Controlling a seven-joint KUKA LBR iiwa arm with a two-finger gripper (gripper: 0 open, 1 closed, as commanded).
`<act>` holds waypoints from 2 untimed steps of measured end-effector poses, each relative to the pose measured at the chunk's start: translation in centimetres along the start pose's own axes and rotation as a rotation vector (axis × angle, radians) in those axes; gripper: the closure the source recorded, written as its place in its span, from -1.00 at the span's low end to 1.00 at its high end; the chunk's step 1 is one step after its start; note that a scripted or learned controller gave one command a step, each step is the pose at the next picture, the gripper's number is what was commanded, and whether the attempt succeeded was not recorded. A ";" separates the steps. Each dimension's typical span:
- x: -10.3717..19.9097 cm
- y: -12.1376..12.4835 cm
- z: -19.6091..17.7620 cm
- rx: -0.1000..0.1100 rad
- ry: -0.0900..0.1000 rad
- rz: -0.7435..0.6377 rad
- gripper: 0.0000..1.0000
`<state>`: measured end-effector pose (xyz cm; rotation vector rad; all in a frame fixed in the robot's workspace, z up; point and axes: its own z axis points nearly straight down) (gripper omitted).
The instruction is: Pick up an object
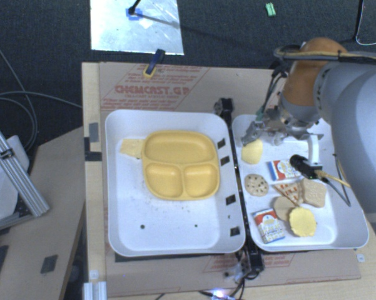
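Where the arm reaches in from the right, the tool (258, 134) is seen over the far left corner of the right bin (345, 229), just above a pale yellow piece (252, 152). Whether the tool is apart or together cannot be told, nor whether it touches the piece. Nearer the camera in the same bin are laid a chip-studded biscuit (256, 184), a small red-and-blue carton (280, 169), a slice of bread (315, 193), a brown disc (282, 205), a yellow disc (302, 222) and a red-edged packet (269, 225). The left bin (126, 220) is occupied by a yellow three-compartment tray (178, 164), with a pale yellow slab (132, 147) touching its far left corner.
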<state>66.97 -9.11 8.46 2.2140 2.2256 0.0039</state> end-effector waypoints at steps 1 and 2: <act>0.9 0.0 0.0 0.001 0.000 -0.001 -1.00; 0.9 0.1 -1.2 -0.003 -0.001 -0.002 1.00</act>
